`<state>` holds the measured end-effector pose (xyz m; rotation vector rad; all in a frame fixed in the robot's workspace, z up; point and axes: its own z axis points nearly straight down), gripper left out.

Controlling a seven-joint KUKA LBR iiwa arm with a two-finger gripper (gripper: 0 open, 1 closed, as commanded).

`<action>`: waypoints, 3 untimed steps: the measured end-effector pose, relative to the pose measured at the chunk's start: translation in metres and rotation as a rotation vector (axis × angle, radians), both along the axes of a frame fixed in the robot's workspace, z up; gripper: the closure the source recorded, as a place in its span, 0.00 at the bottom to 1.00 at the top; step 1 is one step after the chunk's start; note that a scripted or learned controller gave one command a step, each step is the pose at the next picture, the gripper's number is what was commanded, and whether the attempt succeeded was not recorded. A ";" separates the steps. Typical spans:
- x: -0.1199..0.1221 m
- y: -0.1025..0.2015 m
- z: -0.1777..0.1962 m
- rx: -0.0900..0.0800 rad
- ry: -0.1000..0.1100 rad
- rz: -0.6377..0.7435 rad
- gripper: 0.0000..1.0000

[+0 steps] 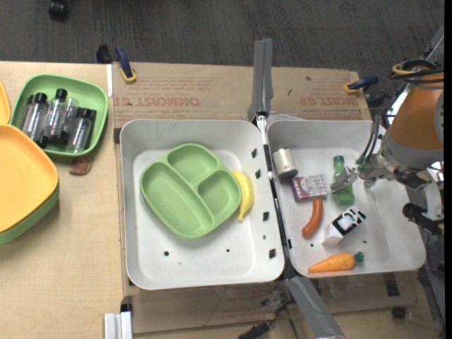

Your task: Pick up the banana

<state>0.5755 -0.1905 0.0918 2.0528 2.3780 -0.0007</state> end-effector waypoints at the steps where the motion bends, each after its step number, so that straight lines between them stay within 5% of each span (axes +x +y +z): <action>1: -0.048 0.034 -0.001 0.001 0.004 -0.345 0.00; 2: -0.029 -0.021 -0.001 0.006 0.003 -0.145 0.00; 3: -0.037 -0.027 -0.001 0.008 0.003 0.070 0.00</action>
